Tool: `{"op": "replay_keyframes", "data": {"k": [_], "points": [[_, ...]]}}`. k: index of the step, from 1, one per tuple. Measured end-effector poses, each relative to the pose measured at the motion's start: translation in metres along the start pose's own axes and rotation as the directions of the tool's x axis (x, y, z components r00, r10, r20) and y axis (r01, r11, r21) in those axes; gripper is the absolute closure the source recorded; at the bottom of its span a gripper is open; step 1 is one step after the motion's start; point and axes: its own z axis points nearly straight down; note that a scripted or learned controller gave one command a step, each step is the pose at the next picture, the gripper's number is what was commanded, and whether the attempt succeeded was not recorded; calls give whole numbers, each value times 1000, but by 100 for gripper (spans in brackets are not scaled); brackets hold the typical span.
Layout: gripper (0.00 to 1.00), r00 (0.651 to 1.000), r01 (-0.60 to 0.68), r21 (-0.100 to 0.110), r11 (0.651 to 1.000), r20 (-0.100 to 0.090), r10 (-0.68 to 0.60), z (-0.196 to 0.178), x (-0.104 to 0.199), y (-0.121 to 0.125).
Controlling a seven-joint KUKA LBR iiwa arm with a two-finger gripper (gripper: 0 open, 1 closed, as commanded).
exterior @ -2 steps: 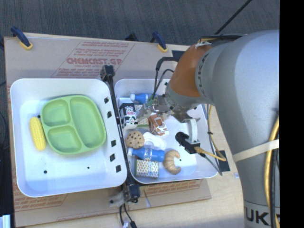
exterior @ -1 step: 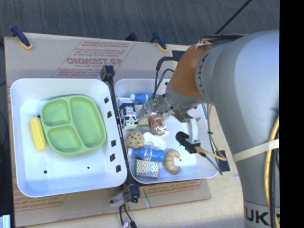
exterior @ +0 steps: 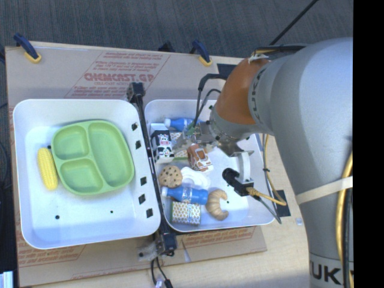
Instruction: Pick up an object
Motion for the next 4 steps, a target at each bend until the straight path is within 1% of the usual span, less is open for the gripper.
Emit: {"op": "replay_keyframes", "data": {"k": [1, 2, 4], "points": [[0, 1000, 0, 5, 1000, 0, 0, 0, 1, 5], [0, 1000, 0, 2, 1000, 0, 0, 0, 0, 1], [0, 1000, 1, 6, 1000, 0, -1, 0, 0, 5]]}}
